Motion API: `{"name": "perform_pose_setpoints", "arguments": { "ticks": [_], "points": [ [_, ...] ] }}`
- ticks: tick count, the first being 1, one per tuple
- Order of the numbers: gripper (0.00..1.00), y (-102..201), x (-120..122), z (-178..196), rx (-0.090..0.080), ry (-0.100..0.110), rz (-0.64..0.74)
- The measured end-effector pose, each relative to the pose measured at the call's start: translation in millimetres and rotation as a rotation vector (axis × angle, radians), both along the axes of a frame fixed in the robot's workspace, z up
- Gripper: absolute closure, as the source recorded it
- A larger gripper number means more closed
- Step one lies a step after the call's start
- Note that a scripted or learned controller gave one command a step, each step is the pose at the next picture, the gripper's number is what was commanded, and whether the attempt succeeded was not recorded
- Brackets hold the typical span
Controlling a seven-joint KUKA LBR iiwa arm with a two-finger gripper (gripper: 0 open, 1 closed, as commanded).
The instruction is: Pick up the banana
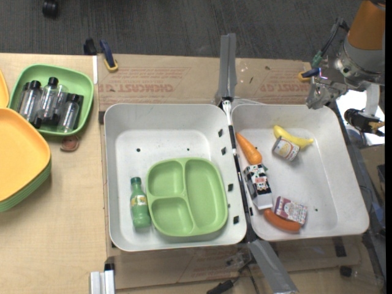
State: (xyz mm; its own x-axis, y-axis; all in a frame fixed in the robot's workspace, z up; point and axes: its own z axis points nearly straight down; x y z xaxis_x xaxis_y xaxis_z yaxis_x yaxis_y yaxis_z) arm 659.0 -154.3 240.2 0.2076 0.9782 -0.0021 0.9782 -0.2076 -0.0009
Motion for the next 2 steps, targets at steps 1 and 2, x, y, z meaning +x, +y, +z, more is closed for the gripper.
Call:
{"name": "perform_pose_setpoints", "arguments": {
  "ticks": [1,2],
  "points": [
    [1.0,-46,-53,-48,0.001,0.001,0.074],
    [1.0,-54,-88,20,0.0,0.0,-0.132]
  ]
}}
